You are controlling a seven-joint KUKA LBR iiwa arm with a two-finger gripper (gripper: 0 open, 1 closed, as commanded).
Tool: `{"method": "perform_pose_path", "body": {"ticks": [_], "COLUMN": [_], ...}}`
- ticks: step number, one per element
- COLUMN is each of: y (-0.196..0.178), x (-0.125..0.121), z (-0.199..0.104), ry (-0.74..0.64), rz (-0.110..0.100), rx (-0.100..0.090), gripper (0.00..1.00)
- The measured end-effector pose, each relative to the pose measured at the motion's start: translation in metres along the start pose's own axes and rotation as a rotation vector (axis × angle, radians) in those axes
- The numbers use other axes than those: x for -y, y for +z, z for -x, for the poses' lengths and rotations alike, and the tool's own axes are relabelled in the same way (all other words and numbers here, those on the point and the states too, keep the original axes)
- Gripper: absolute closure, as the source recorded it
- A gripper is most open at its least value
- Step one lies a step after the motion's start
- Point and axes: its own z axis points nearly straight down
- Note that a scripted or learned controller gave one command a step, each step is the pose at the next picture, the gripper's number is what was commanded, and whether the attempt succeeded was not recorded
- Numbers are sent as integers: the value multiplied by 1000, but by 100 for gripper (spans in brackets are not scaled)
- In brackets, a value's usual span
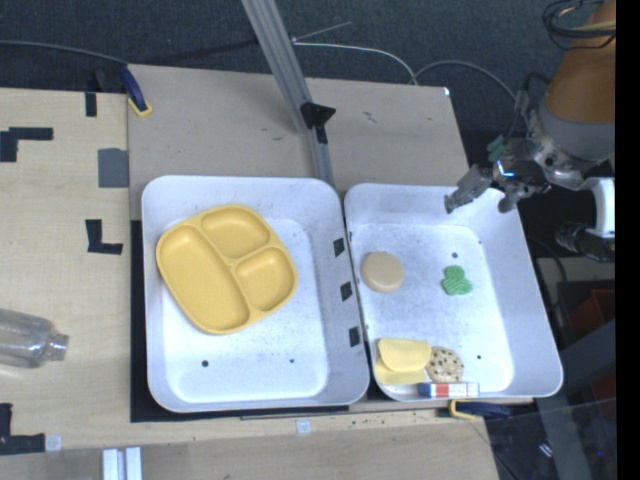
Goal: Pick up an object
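The right bin (500, 238) holds a round tan disc (381, 271), a small green piece (457, 282), a yellow block (401, 358) and a speckled cookie (444, 366) at its near edge. My gripper (487, 190) hangs over the bin's far right corner, above and to the right of the green piece. Its two dark fingers are spread apart with nothing between them. The orange-banded arm (585, 88) rises behind it at the right.
A yellow divided plate (226, 266) lies in the left bin (180, 368). A grey metal pole (280, 53) slants over the bench at the back. A clear plastic bottle (28, 341) lies at the far left. A red-and-white marker (447, 391) rests on the right bin's front rim.
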Motion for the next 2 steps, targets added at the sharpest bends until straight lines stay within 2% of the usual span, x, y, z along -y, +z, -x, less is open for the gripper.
{"method": "perform_pose_path", "body": {"ticks": [1,2], "y": [129,123], "x": [-75,-76], "z": [-21,-19], "ry": [0,1], "rz": [-5,0], "rx": [2,4], "gripper": [0,0]}}
